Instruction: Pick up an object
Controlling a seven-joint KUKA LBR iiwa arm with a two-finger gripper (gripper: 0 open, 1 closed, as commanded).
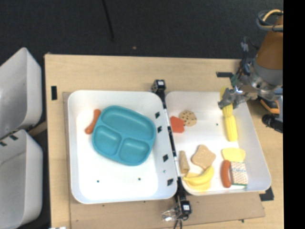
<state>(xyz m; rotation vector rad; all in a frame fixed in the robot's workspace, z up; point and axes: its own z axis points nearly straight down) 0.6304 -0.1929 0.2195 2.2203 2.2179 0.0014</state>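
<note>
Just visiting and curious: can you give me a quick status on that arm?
Tool low at right bin's far edge, over corn cob's top end. Grip unconfirmed. Cookie, bread, banana lie apart from it.

Right bin (257, 142) centre open; toy food (209, 168) crowds near edge.

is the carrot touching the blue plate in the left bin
Touching. The camera view shows the orange carrot lying along the left rim of the blue divided plate in the left bin, with no white showing between them.
</note>
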